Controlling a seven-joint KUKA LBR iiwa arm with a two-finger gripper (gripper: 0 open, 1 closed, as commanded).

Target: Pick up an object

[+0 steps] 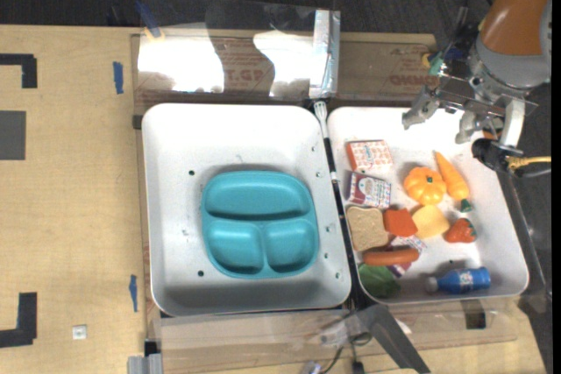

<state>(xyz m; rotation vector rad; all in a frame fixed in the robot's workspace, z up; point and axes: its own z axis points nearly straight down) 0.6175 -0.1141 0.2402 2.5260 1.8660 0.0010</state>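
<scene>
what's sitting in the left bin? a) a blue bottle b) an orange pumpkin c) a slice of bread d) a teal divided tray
d: the teal divided tray lies alone in the left bin, while the blue bottle, slice of bread and orange pumpkin all lie in the right bin.

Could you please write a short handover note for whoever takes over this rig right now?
Gripper: above the far edge of the right bin, nothing seen between its fingers.
Right bin holds the toys: carrot, small pumpkin, two cartons, bread slice, sausage, blue bottle.
Left bin holds a teal divided tray.
Done: nothing lifted.
Left: descend on one toy, grasp, lift.
</scene>
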